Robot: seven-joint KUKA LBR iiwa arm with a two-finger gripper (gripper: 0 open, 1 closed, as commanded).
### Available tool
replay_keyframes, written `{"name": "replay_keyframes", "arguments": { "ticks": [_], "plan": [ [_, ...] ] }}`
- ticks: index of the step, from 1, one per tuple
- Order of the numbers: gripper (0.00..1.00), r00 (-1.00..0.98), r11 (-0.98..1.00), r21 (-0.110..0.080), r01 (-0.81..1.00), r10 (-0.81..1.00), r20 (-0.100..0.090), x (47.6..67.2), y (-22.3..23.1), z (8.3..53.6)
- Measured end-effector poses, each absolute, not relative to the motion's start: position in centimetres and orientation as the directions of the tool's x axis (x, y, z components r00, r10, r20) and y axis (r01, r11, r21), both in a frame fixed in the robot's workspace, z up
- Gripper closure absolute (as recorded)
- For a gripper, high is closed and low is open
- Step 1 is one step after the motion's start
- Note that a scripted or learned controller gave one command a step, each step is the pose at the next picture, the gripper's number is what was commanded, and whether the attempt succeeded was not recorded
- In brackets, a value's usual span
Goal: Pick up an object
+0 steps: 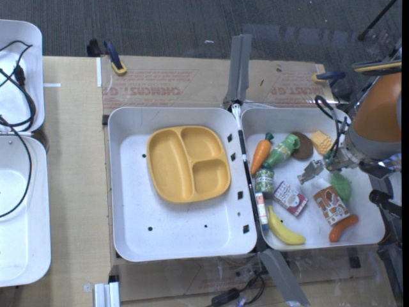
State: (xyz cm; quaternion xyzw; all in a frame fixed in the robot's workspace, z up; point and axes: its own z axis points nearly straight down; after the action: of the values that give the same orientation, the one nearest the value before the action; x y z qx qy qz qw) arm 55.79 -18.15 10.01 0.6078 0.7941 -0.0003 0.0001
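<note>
Toy foods (290, 199) in right bin (377, 236)

Dark grey carpet floor (179, 11) across the top. Light wooden bench (70, 171) below it, with a sheet of brown cardboard (172, 82) printed in red lying flat. White surface (19, 190) at left edge, black cable (16, 75) looped over it.

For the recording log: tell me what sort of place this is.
Probably a robotics lab bench set up for pick tests: two shallow white bins, a yellow divided plastic plate in one, toy food such as a yellow banana in the other, and a grey arm's gripper above it.
</note>
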Motion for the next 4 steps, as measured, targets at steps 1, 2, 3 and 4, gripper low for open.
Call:
{"name": "replay_keyframes", "arguments": {
  "ticks": [1, 2, 3, 4],
  "plan": [
    [0.00, -0.323, 0.323, 0.000, 0.946, 0.946, 0.004, 49.3, -21.4, 9.2],
    [0.00, -0.143, 0.143, -0.002, 0.990, 0.990, 0.012, 55.8, -21.3, 9.0],
    [1.00, -0.145, 0.145, 0.000, 0.990, 0.989, 0.004, 55.8, -21.6, 10.0],
    [0.00, -0.147, 0.147, -0.002, 0.989, 0.989, 0.010, 55.9, -21.3, 9.9]
  ]
}}
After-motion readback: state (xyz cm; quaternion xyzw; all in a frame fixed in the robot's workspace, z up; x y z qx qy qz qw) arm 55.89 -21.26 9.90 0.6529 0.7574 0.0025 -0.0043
